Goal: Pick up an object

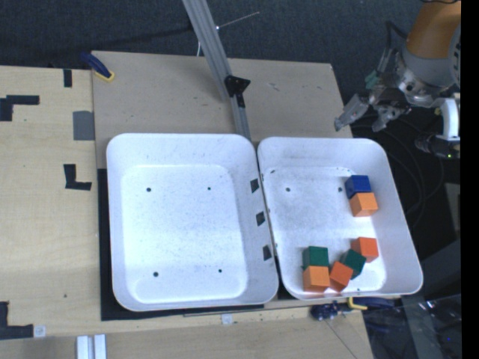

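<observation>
From here I see my gripper [364,115] hanging empty with jaws spread above the right bin's [389,172] far rim, the blue block [358,185] nearest, just below it.

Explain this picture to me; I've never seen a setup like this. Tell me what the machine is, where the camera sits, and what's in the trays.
One camera looks down at a slant on a wooden bench. The machine at the upper right is a robot arm, grey and orange, ending in a pincer that hangs above the bench beyond the right tray's far edge, holding nothing. Two white trays sit side by side. The right tray holds seven small blocks: blue against orange near its right wall, and five green and orange ones clustered at the near edge. The arm's job is to pick one up.
</observation>
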`<state>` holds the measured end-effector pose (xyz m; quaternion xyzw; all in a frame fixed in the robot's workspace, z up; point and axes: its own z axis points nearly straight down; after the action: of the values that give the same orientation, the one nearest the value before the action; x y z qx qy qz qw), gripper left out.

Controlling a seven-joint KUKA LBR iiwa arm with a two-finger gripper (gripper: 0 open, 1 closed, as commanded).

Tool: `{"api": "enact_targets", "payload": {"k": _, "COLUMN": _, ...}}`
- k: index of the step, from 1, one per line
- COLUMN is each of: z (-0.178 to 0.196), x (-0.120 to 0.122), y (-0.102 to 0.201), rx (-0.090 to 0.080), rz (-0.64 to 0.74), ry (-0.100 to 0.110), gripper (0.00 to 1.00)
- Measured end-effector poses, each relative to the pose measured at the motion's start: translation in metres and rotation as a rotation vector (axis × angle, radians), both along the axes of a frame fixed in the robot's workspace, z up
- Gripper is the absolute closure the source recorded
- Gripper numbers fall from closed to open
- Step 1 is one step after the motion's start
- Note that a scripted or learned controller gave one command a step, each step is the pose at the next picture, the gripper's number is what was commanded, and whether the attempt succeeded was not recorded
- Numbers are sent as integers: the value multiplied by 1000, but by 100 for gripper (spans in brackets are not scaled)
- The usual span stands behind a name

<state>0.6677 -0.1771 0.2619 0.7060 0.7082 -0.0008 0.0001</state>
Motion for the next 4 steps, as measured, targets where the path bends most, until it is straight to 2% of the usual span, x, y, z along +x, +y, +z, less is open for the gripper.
{"api": "enact_targets", "payload": {"k": 1, "z": 0, "x": 0, "y": 0, "rx": -1, "rz": -1, "ry": 1, "gripper": 0}}
{"api": "enact_targets", "payload": {"k": 2, "z": -45, "x": -1, "y": -5, "rx": 0, "rz": -2, "ry": 4, "gripper": 0}}
{"api": "enact_targets", "payload": {"k": 4, "z": -165, "x": -2, "y": -1, "rx": 1, "rz": 0, "ry": 7, "gripper": 0}}
